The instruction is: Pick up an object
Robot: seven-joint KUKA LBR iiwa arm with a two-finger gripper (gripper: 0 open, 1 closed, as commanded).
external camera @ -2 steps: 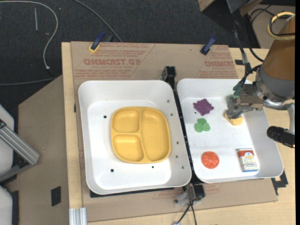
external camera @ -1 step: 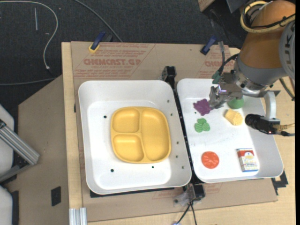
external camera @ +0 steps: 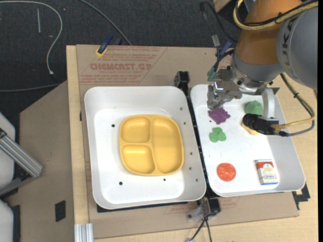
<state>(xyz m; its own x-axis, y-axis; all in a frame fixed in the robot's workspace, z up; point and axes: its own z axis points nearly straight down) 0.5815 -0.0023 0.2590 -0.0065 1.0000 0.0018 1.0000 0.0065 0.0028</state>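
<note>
**Pincer low over the purple piece in the right bin**

From my screen, the pincer (external camera: 219,101) hangs at the far-left part of the right bin (external camera: 290,158), with the grey arm (external camera: 298,34) and its orange band (external camera: 262,29) coming in from the right above it. I cannot tell whether the pincer is open or closed; its tip is too dark and too small at this angle, and I see nothing held in it.

Just below the tip lies a purple piece (external camera: 220,116), flat on the bin floor; whether the pincer touches it I cannot say. Just nearer me than that sits a small green lobed piece (external camera: 217,135). To the right of the pincer, a second green piece (external camera: 254,107) is partly hidden behind the wrist hardware. Along the bin's near side I see a round red-orange disc (external camera: 226,172) and, well to its right, a small box (external camera: 266,172) with a red top and a yellow lower half.

The left bin (external camera: 101,115) touches the right one along their shared edge and holds a yellow divided plate (external camera: 151,145) with three compartments, lying flat near the middle.

Both bins rest on a cardboard sheet (external camera: 75,150) with red print. A blue clip (external camera: 105,45) sits at its far edge, and a white cable (external camera: 53,39) loops across the dark floor beyond.
</note>
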